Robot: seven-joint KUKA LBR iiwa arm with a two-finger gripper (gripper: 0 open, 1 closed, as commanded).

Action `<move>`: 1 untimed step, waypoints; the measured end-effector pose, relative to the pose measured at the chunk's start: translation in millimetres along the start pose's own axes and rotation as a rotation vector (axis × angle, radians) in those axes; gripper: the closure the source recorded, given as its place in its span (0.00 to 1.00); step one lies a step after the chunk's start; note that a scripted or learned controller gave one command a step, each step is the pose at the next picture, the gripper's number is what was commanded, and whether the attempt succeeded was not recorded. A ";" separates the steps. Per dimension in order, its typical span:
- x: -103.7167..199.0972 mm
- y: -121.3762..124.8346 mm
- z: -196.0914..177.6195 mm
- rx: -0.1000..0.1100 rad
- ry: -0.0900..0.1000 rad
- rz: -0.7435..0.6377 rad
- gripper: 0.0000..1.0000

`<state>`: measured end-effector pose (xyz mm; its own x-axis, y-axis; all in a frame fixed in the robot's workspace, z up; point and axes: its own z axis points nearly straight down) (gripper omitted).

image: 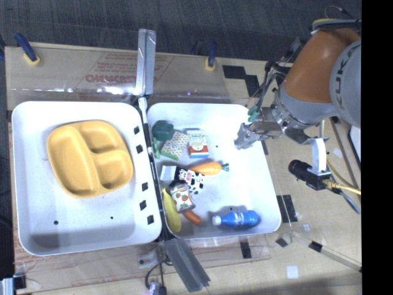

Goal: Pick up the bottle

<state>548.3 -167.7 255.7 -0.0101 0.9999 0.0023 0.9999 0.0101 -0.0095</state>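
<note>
- The grey two-finger gripper (244, 136) hovers by the right white bin's (261, 195) rim; I cannot tell its state.
- The blue plastic bottle (237, 219) lies sideways, likely rolling away.

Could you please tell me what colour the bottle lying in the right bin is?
The plastic bottle is blue with a white cap, seen in the camera view.

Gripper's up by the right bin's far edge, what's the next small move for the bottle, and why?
Probably bring the gripper toward the view's bottom, over the blue bottle. The bottle lies on its side near the right bin's lower edge, well apart from the gripper.
</note>
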 end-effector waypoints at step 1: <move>-11.8 14.8 -10.7 -0.005 -0.001 -0.024 0.00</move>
<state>563.4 -179.4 266.3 -0.0342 0.9994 0.0017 0.9994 0.0343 -0.0048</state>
